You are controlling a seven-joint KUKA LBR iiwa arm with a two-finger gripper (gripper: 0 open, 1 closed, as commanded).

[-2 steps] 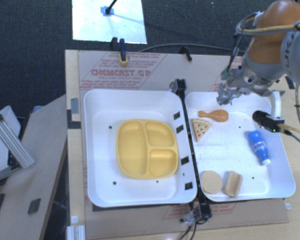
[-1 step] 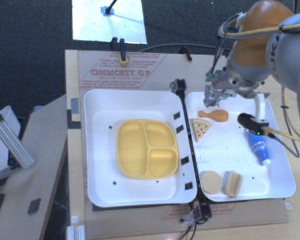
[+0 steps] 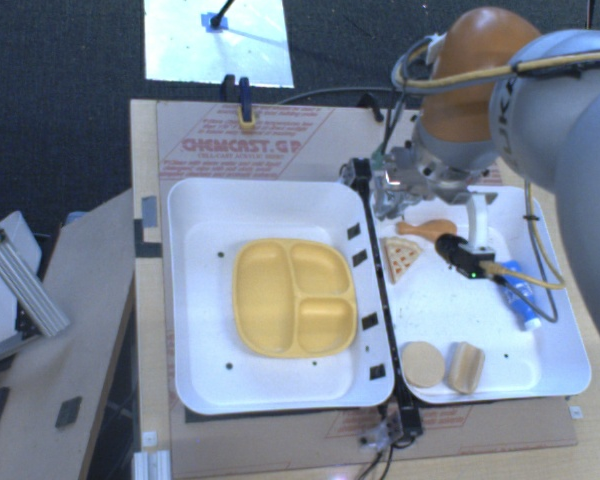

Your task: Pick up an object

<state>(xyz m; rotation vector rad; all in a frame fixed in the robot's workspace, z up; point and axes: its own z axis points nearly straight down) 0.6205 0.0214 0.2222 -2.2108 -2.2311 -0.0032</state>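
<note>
the gripper (image 3: 388, 200), whether clenched or released i cannot tell, hangs at the right bin's (image 3: 555, 363) far-left corner, just beyond the toy pizza slice (image 3: 400, 258) and beside the drumstick (image 3: 427, 229), so descending here risks striking the bin's wall.

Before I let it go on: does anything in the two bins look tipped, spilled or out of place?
Nothing stands out. The yellow divided plate lies flat in the left bin. In the right bin the pizza slice, round cookie, bread piece, drumstick and blue tube lie apart inside the walls.
</note>
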